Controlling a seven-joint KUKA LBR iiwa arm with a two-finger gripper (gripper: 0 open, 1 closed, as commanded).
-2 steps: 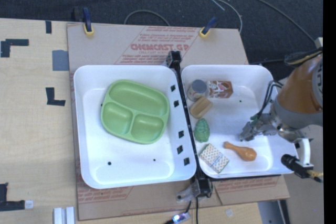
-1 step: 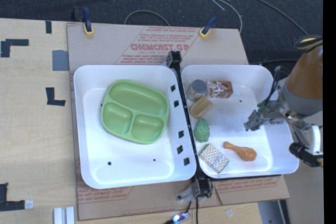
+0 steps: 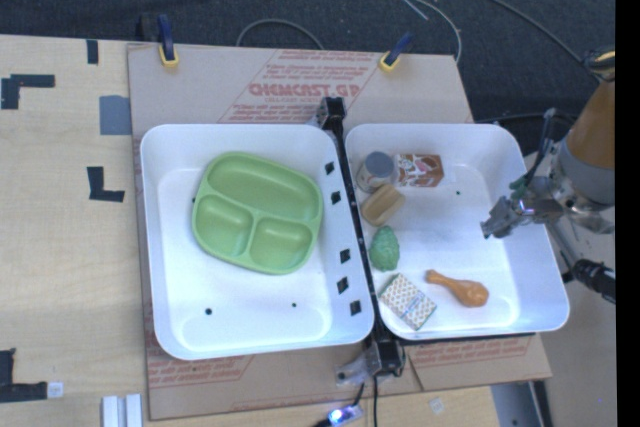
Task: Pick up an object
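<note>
My tool (image 3: 503,220) hovers over the right bin (image 3: 500,143), can't tell its state; I'd drop straight onto the orange drumstick (image 3: 459,288)

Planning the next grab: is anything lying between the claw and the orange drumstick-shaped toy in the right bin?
Nothing visible does. The claw hangs over the right bin's right side, and bare white floor lies between it and the orange drumstick-shaped toy, below and to its left. The patterned block sits beyond the toy.
</note>
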